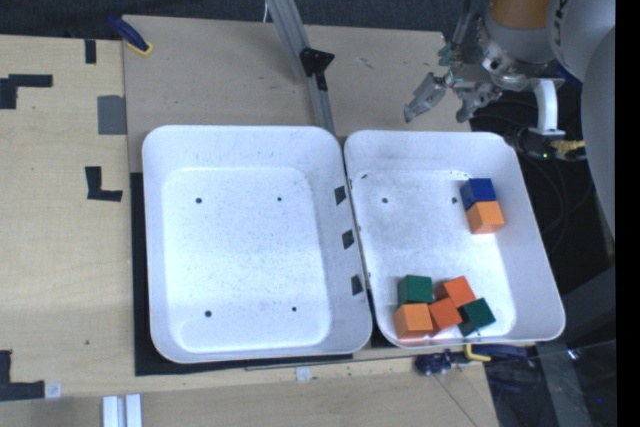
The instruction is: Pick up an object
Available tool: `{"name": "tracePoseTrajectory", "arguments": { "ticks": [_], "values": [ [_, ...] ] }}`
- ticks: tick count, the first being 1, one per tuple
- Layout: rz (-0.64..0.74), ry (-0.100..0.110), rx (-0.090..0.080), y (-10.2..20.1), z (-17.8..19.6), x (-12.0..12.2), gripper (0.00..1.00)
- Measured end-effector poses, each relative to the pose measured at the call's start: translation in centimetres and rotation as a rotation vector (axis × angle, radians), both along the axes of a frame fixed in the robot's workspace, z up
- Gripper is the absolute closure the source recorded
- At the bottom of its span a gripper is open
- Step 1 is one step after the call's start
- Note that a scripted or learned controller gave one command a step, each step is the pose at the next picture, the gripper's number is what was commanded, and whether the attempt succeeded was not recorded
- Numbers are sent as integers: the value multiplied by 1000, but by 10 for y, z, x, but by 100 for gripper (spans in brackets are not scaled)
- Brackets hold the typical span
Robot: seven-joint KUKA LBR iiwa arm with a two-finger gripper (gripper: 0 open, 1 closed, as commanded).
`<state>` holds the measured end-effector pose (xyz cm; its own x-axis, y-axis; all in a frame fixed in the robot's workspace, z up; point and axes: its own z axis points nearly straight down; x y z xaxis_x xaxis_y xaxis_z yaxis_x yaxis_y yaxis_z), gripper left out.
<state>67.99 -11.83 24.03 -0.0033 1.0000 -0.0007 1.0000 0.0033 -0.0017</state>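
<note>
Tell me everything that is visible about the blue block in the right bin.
The blue block is a small cube, matte, with a plain dark blue surface. It sits flat on the floor of the right bin, near the far right corner. An orange block lies directly against its near side, touching it. It stands apart from the cluster of green and orange blocks at the near edge. The gripper is beyond the bin, not touching it.

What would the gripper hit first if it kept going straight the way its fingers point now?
Probably the bare tan benchtop. The two-finger gripper hangs above the right-hand shallow white bin's far rim, pointing down and towards the left of the view. Its height is unclear from this one view, so it might instead clip that rim.
</note>
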Motion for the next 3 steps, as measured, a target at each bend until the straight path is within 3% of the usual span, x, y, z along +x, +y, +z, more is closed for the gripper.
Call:
{"name": "tracePoseTrajectory", "arguments": {
  "ticks": [1,3],
  "values": [
    [-1,0,-1,0,0,0,0],
    [-2,6,0,-10,-107,-11,0]
  ]
}}
